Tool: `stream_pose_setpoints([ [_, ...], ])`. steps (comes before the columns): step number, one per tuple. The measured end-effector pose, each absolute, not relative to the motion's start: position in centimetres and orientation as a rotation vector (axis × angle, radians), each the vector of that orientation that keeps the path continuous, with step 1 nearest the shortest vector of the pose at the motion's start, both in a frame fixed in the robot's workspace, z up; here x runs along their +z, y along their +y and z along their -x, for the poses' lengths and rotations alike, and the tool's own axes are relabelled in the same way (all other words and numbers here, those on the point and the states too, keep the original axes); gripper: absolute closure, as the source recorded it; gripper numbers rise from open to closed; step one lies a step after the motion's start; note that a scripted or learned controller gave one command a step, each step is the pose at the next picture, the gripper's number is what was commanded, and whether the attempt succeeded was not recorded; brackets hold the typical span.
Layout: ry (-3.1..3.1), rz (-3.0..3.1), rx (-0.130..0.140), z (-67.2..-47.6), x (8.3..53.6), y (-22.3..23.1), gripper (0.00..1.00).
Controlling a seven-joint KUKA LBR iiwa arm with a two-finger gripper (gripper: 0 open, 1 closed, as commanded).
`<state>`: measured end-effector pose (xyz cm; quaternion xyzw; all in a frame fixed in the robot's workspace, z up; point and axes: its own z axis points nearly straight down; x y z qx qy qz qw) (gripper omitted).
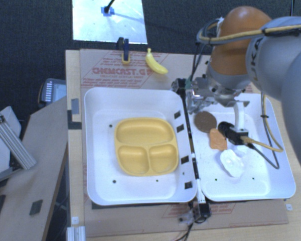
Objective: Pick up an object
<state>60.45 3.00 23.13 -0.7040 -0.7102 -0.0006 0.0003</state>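
A flat brown disc (204,120) lies in the right bin (287,185), close to the bin's left wall and in its far half. Just in front of it and a little to the right sits a small orange piece (217,140). The two look to be touching or nearly so at their edges. Nearer the front of the same bin lies a lumpy white piece (232,163), just beside the orange one.

The gripper (194,100) hangs low over the far left corner of the right bin, by the wall between the two bins, just behind the brown disc. Nothing shows between its tips, and whether it is open or closed cannot be told from this slant. The grey arm with its orange band rises behind it and leaves the view on the right.

The left bin (98,185) holds a yellow tray (145,145) with three compartments, lying flat near the middle.

Behind the bins, on the printed cardboard sheet (110,73) that covers the counter (72,69), a small banana (155,64) lies tilted. A blue and yellow clamp (124,51) stands to its left, near but apart.
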Motion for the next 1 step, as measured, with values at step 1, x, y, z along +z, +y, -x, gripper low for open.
stream_pose_setpoints([
  [1, -2.231, 2.213, -0.003, -60.67, 22.88, 7.27, 1.00],
])
